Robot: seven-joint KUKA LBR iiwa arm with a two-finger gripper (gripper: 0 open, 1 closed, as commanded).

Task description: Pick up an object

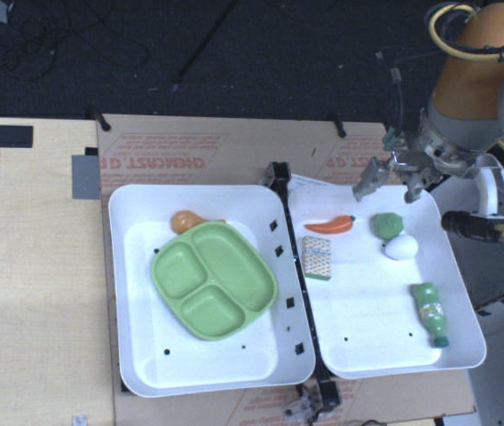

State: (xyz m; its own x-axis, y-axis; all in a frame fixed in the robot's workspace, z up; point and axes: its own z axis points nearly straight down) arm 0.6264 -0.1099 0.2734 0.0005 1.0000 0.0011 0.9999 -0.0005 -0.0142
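Camera view, tool [396,181] open above right bin's far edge; green ball [388,224] just below

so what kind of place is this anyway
Most likely a robotics lab set up for grasping trials. A robot arm reaches over two white bins on a cardboard-covered bench, toy items like a green bottle and a carrot lie in them, and loose cables trail behind.
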